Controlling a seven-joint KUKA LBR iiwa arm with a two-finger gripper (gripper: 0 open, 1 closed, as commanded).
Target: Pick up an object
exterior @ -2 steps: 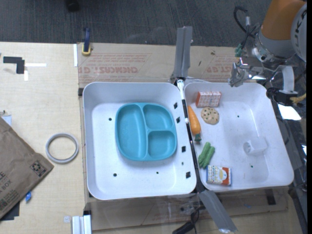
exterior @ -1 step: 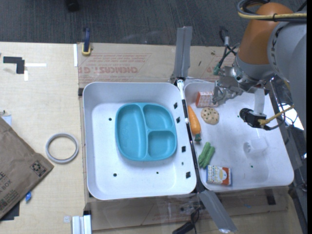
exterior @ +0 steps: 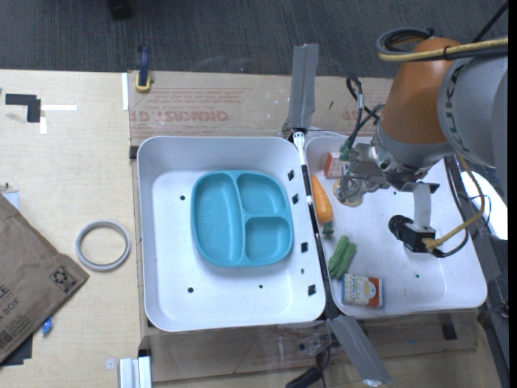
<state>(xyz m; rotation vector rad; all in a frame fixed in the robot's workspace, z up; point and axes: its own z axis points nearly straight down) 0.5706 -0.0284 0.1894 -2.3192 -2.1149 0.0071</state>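
The grey arm with the orange band reaches in from the right, and its two-finger gripper (exterior: 353, 186) hangs over the upper left part of the right shallow white bin (exterior: 452, 293). That bin contains an orange carrot (exterior: 321, 201) along its left wall, a green pea pod (exterior: 342, 255) below the carrot, a small red-and-white carton (exterior: 362, 289) near the lower edge, and a red-and-white packet (exterior: 333, 165) just beside the gripper. The left shallow white bin (exterior: 166, 289) holds a light blue three-compartment plastic tray (exterior: 242, 217), and a grey tape ring (exterior: 102, 244) lies on the bench to its left.
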